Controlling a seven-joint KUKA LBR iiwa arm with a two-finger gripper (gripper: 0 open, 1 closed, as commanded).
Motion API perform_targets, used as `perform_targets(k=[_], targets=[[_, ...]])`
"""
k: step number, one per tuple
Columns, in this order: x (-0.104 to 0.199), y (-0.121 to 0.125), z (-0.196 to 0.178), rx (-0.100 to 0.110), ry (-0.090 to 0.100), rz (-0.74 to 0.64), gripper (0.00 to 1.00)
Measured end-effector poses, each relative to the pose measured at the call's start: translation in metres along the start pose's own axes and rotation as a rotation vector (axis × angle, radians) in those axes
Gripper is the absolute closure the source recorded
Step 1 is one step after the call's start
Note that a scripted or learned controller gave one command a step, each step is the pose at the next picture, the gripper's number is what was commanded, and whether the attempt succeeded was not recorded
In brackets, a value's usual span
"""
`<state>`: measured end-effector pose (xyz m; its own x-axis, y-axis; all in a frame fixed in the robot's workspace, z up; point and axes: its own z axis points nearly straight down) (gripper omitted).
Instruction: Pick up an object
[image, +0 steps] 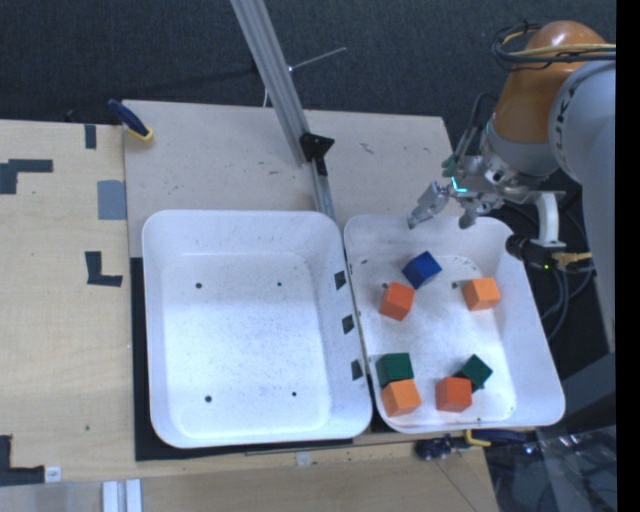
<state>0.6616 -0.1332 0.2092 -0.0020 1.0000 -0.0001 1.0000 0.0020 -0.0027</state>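
The gripper (442, 212) hovers with jaws wide and empty above the right bin's (533, 330) upper edge; reaching is in hand, and next calls for descending onto the blue cube (422, 269).

Mounted high above the bench (60, 300), fixed, looking down at a slant. Far enough back to take in both white bins, left bin (160, 235) and right bin (540, 370), with the arm (590, 110) entering from the right.
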Motion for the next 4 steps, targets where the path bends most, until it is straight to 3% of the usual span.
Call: perform_targets(k=[1, 3, 4], targets=[[0.000, 0.000, -0.001, -0.001, -0.002, 0.000, 0.00], [-0.007, 0.000, 0.115, 0.005, 0.000, 0.000, 0.00], [-0.006, 0.002, 0.101, -0.001, -0.001, -0.002, 1.00]])
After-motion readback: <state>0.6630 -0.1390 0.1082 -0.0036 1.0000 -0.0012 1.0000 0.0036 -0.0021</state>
